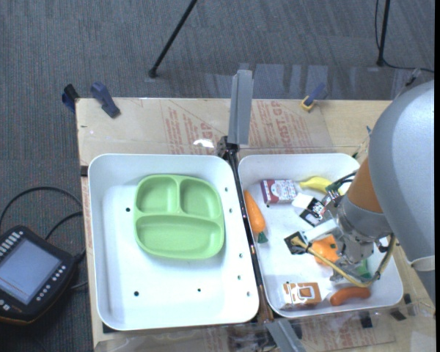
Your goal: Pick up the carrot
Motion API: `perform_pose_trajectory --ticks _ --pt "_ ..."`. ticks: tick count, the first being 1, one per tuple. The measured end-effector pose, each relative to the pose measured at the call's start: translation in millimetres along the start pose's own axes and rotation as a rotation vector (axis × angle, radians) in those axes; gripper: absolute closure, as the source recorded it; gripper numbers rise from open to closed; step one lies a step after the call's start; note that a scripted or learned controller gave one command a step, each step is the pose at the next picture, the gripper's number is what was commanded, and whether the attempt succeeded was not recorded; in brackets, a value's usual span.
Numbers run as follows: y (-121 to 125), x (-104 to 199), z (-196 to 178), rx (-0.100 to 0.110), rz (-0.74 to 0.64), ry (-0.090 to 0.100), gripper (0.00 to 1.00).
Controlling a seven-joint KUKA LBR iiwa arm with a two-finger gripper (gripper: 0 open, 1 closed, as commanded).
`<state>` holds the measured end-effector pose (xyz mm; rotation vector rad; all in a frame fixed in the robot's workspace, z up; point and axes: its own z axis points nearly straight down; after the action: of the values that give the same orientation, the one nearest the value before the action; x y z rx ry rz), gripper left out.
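Observation:
The carrot (254, 213) is a long orange piece with a green tip. It lies lengthwise along the left wall of the right bin (279, 160). My gripper (347, 258) hangs low over the right half of that bin, well to the right of the carrot and apart from it. It sits just beside a round orange fruit (323, 249). The grey arm and its orange band cover the bin's right side.
The right bin also holds a maroon carton (279, 191), a banana (317, 183), a white card (306, 206), an orange box (302, 293) and an orange sausage-shaped piece (350, 295). A green divided plate (179, 216) lies in the left bin (110, 270).

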<state>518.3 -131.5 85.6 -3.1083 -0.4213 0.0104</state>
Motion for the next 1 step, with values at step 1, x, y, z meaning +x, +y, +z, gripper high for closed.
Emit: perform_pose_trajectory --ticks 1 --pt "9.5 -22.2 -0.6 0.000 -0.183 0.001 0.00"
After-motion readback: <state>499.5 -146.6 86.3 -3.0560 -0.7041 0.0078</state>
